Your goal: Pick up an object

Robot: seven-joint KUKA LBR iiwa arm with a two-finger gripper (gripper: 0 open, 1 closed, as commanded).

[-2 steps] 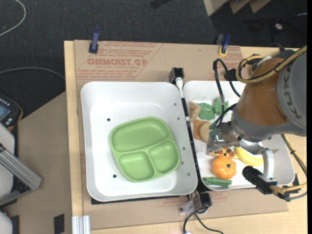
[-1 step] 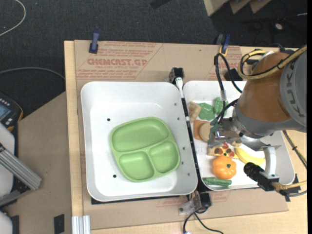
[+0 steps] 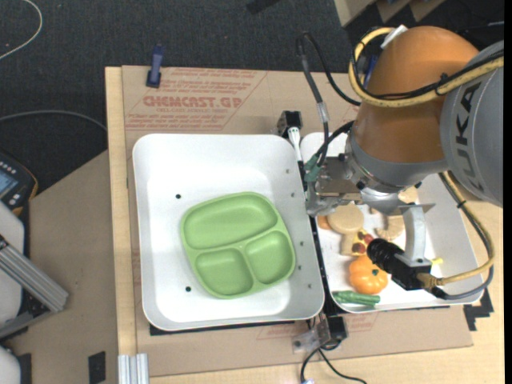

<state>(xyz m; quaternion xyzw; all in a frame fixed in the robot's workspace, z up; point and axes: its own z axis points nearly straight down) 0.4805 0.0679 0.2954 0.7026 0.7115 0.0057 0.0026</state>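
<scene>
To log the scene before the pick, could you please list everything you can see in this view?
left bin: one, white, on the board
right bin: one, white, beside the left bin
tray: one, green, three compartments, in the left bin
pumpkin: one, orange, near end of the right bin
pod: one, green, just in front of the pumpkin
disc: one, tan, right bin, partly under the arm
clip: one, blue, far edge of the board
board: one, tan cardboard, under both bins
arm: one, grey with an orange band, over the right bin
</scene>
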